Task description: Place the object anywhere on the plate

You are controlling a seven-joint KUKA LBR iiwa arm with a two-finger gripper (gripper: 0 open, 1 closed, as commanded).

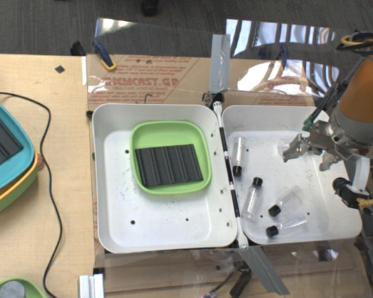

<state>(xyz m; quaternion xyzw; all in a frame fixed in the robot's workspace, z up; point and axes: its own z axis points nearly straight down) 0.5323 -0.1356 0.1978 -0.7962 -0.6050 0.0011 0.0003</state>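
Observation:
A green square plate (141, 135) lies in the left bin (112, 216), with a dark ribbed mat (171, 165) on it. Several clear vials with black caps lie in the right bin (336, 228): one (238, 156) by its left wall, one (253, 195) near the middle, and two (285, 202) (286, 226) toward the front. My gripper (309, 155) hangs over the right bin's upper right part, open, with nothing between its fingers. It is up and to the right of the vials, far from the plate.
A ridge (227, 166) where the two bins meet separates plate and vials. Stacked teal and green trays (9, 160) sit at the left on the wooden bench, with a black cable (50, 185) beside them. Cardboard (149, 79) lies behind the bins.

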